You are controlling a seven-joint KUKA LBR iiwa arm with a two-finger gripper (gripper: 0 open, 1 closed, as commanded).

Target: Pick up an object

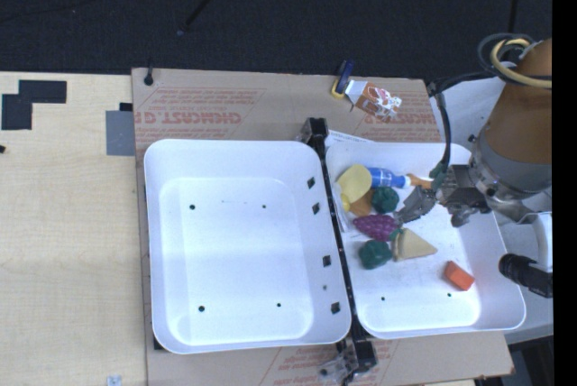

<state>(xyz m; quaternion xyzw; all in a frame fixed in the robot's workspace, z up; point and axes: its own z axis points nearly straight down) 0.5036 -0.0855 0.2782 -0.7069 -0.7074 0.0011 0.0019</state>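
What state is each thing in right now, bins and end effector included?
End effector: low over the right bin, beside the pile.
Right bin: holds all the toys.
Left bin: flat on the bench.
Yellow piece: in the pile.
Blue bottle: lying on its side.
Purple piece: mid-pile.
Beige wedge: lying flat.
Orange block: apart from the pile.

Two bins stood side by side on the bench: left bin (236, 244), right bin (424, 312). In the right bin's left part lay a cluster of small objects (379, 213), touching one another; a lone block (459, 276) lay apart, nearer the right wall. My gripper (422, 200) stood just right of the cluster, over that bin. Behind the bins lay a small packet (377, 101).
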